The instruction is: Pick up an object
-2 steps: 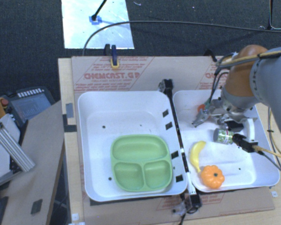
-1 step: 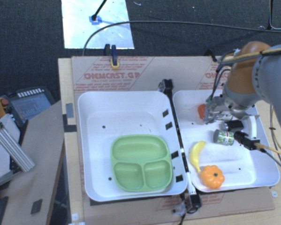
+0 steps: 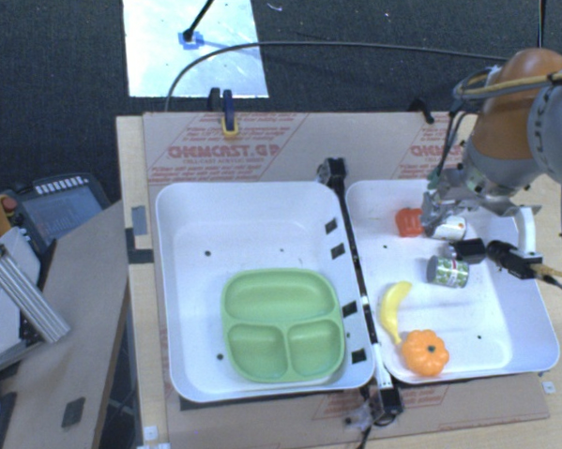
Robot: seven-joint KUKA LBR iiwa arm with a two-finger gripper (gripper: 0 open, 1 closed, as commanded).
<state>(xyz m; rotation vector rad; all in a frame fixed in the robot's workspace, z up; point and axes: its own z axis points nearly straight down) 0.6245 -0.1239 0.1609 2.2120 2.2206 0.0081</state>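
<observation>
Gripper [image 3: 442,222]: low in the right bin [image 3: 532,346], beside the red object [image 3: 409,222]; whether its fingers are open or closed cannot be told.
Nearest target: red object, near the bin's back left; small can [image 3: 448,272] just in front.
Others: banana [image 3: 394,307], orange pumpkin [image 3: 425,352].
Left bin [image 3: 189,271]: green divided plate [image 3: 282,324].
Good practice: centre over one item, descend straight, avoid nudging neighbours.
</observation>
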